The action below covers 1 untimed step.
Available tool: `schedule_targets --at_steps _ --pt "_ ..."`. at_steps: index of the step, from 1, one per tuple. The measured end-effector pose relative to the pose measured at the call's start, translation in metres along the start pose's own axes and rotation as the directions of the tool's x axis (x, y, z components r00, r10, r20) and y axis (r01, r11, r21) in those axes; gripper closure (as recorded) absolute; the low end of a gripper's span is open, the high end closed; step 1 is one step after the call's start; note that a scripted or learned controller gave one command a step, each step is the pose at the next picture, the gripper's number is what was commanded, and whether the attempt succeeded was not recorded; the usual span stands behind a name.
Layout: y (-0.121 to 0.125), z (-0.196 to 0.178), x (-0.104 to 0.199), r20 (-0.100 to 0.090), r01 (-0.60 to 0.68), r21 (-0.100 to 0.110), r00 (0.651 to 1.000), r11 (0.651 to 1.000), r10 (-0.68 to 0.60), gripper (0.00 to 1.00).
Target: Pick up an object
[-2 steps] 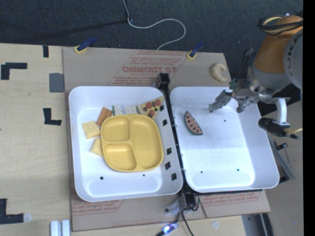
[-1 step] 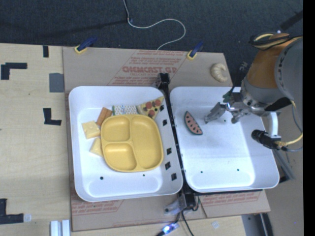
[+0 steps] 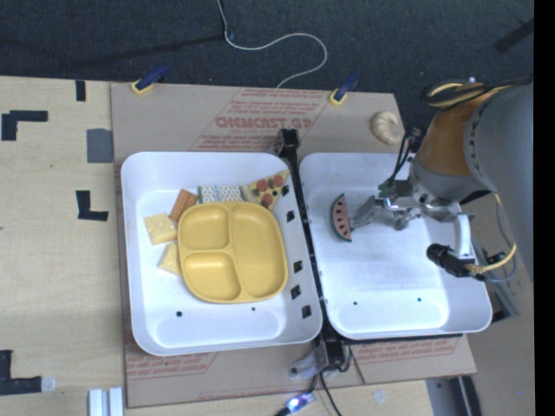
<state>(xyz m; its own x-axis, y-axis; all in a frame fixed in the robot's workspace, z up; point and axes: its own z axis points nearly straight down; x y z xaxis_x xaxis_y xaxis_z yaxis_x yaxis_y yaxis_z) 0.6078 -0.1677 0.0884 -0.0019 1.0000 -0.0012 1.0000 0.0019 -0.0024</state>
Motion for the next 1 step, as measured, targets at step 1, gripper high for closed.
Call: schedule_targets --at_steps 1 --pt "0.0001 -0.0108 0.001 -0.002 0.001 0.0 1.0 1.0 -0.001 1.0"
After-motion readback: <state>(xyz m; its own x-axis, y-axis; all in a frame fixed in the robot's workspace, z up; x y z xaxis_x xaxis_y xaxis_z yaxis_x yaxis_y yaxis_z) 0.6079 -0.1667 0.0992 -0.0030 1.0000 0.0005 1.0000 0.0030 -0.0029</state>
